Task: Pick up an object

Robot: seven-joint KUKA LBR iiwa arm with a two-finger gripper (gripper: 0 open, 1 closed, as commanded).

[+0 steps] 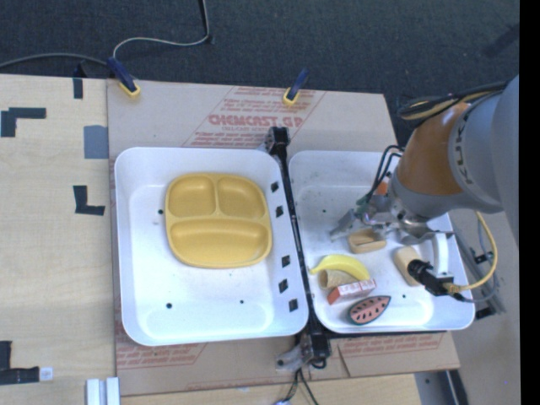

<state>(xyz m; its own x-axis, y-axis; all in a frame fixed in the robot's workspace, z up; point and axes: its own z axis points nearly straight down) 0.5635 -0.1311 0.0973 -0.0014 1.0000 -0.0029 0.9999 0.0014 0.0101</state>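
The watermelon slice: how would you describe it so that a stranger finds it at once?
Look in the right bin, at its near edge. The watermelon slice lies there, just below the red and white packet. It alone is red with dark seeds and a green rind.

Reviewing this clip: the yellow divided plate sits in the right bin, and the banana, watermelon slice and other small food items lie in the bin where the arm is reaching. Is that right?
Not quite. The camera view shows the yellow divided plate in the left bin, not the right. The rest holds: the banana, watermelon slice and other small food items lie in the right bin, where the arm is reaching.
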